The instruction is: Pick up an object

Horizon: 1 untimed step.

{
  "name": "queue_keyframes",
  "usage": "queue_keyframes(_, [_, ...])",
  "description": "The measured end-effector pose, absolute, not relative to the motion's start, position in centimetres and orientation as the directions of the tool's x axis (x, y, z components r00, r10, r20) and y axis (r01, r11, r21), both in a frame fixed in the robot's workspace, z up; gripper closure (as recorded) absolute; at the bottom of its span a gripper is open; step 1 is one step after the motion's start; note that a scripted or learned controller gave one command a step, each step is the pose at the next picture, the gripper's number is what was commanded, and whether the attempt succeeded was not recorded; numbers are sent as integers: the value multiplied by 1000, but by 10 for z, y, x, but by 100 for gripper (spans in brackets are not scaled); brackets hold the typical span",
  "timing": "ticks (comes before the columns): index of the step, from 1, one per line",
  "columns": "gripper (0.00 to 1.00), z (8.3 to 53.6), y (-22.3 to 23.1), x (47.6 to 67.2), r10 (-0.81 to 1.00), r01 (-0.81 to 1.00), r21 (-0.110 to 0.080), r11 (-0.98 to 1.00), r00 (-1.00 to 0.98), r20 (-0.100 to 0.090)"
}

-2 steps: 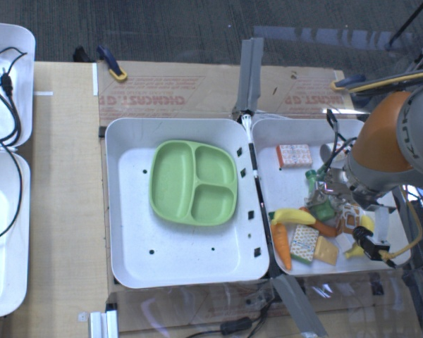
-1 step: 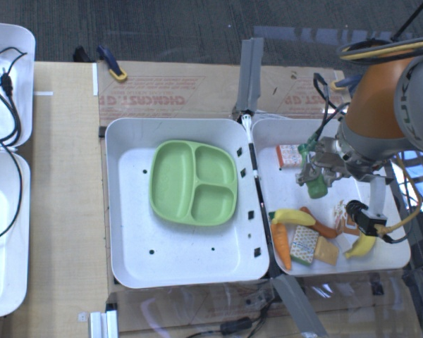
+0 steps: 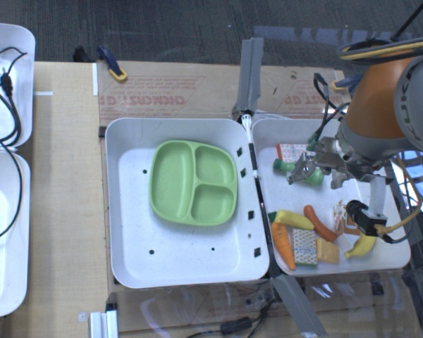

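Note:
My gripper hangs over the back part of the right bin, fingers spread and open. A green toy vegetable lies in the bin just under the left finger; I cannot tell whether they touch. Behind it is a red-and-white card. Nearer the front lie a yellow corn-like piece, a red-orange chili, a carrot, a patterned cracker block, a tan cheese piece and a banana. Nothing is between the fingers.
The left bin holds a green divided plate. A black cable end dangles from the arm over the right bin. A grey divider post stands behind the bins. White tubs sit at far left.

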<state>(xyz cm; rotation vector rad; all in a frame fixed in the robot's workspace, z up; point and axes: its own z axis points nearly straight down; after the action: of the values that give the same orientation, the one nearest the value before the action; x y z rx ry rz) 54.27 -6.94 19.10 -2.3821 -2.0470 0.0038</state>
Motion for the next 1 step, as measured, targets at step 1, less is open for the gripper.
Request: queue_keyframes(1, [0, 95, -112, 596, 941, 941, -3, -337, 337, -2])
